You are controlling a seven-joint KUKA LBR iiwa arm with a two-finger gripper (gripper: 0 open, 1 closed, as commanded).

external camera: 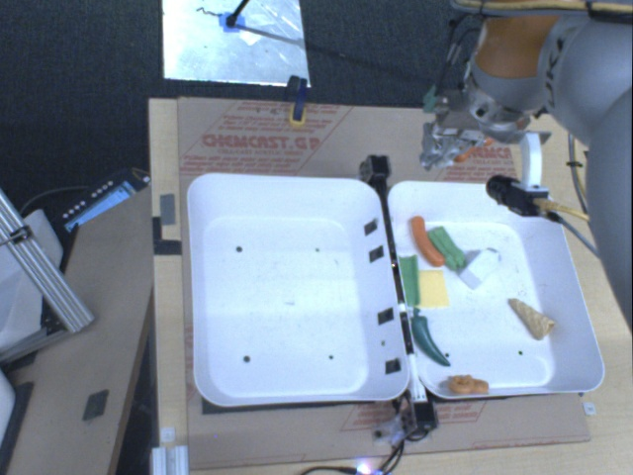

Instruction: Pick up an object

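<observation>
The claw [447,154] hangs raised near the right bin's [499,336] far rim.

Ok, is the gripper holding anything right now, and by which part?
Nothing visible. The gripper hangs above the far rim of the right bin with no object in it; the orange stick and cone lie on the bin floor.

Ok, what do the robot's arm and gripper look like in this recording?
The arm is smooth, rounded and grey, with a broad orange band above the wrist. Thin dark cables loop down beside the band to the gripper, a small silvery metal piece with a green spot near its top.
</observation>
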